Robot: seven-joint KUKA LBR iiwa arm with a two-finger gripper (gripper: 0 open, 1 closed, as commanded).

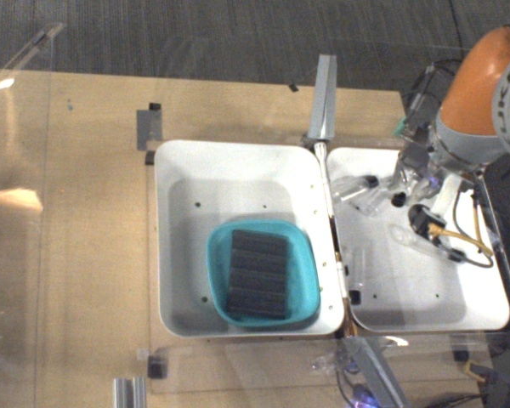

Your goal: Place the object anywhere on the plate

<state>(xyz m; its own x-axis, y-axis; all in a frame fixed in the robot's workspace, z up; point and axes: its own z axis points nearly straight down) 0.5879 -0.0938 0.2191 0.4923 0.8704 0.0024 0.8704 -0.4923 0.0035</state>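
We see the dark ribbed rectangular block [258, 272] lying on the teal plastic plate [304, 262]; we cannot tell the jaws' state.

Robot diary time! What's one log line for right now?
arm: over right bin | dark ridged block: lying on teal plate | plate: in left bin | placement: looks done

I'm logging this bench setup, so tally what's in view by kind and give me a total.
Shallow white bins: 2, left and right
Teal square plate: 1
Dark grey ribbed block, lying on that plate: 1
Grey and orange arm with gripper: 1
Total: 5
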